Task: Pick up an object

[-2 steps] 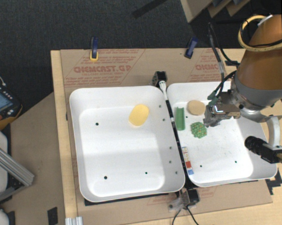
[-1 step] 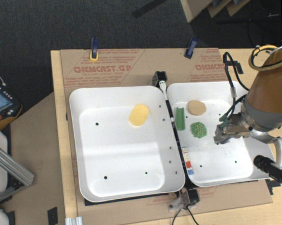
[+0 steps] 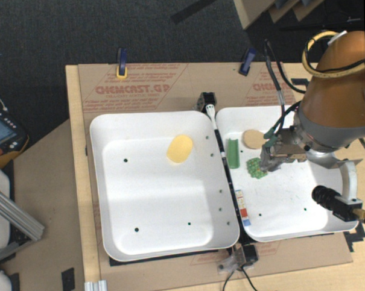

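Closest to the camera I see the front rim of the right bin [image 3: 295, 233]. By its left wall lies a small card with red and blue marks [image 3: 242, 207]. It is flat and thin, so I think it would be hard to lift.

A bit farther in is my pincer [image 3: 269, 162]. It hangs low over the right bin, right beside a little green bumpy thing [image 3: 255, 167]. It may be a toy piece of broccoli, but it is too small for me to be sure. My pincer looks like it touches it or is just above it. I cannot tell if my pincer is wide or narrow, and I do not see the green thing held in it.

I think this green thing is light and a bit hard, like plastic. The bumps should stop it from slipping. I would take it by its two sides, around the middle, and squeeze gently.

Next to it, by the bin wall, lies a green stick shape [image 3: 233, 153]. It is long and thin. It sits close to the wall, so there is little room there.

Just past my pincer is a tan round thing [image 3: 252, 139]. It looks smooth and could roll or slip.

In the left bin [image 3: 113, 223] there is a yellow oval thing [image 3: 179, 148], well apart from the rest.

The bin floors are white, smooth and flat. The bins sit on a brown board [image 3: 155, 83], held by blue clips [image 3: 122, 61] at the far edge.
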Tool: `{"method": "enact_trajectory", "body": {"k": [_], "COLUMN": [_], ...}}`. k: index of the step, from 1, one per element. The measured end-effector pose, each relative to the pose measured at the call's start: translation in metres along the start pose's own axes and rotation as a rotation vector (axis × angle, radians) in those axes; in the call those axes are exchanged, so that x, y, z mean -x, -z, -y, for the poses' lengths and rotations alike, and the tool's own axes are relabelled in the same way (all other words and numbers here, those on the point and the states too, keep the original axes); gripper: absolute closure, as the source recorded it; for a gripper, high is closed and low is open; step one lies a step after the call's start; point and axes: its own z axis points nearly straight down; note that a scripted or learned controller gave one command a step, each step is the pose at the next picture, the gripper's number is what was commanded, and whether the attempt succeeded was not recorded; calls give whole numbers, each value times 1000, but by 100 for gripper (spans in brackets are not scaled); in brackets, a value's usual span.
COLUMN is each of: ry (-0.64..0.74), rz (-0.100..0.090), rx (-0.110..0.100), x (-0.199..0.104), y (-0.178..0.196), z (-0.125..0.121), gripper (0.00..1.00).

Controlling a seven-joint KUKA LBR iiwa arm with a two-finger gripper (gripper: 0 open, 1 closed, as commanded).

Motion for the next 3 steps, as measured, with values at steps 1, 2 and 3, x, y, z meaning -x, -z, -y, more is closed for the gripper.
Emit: {"method": "enact_trajectory", "body": {"k": [1,2,3], "ry": [0,-10,-13], "rz": [0,4,1], "rx": [1,-1,-14], "x": [-71,-56,-28], "y": [71,80,60], "z": [1,-47,5], "gripper": [100,100,100]}}
